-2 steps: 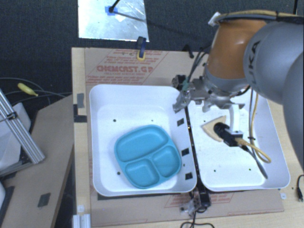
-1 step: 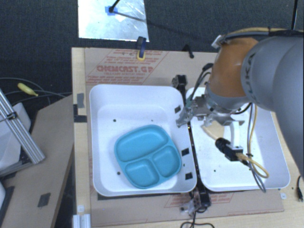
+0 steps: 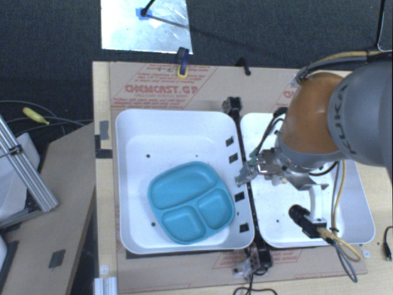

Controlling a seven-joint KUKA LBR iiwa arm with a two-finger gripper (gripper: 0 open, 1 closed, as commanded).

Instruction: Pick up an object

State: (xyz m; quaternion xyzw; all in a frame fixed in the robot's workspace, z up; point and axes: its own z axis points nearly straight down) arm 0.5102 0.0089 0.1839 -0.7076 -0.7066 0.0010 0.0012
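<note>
A light blue plate with three compartments lies flat in the left bin, toward its front right. My gripper hangs over the left part of the right bin, near the divider between the two bins. It is to the right of the plate and apart from it. The arm's orange band and grey wrist cover much of the right bin.
Black clips run along the rim between the bins. The bins rest on a cardboard sheet. A shiny foil sheet lies beyond the bench at the back. An aluminium frame stands at the far left.
</note>
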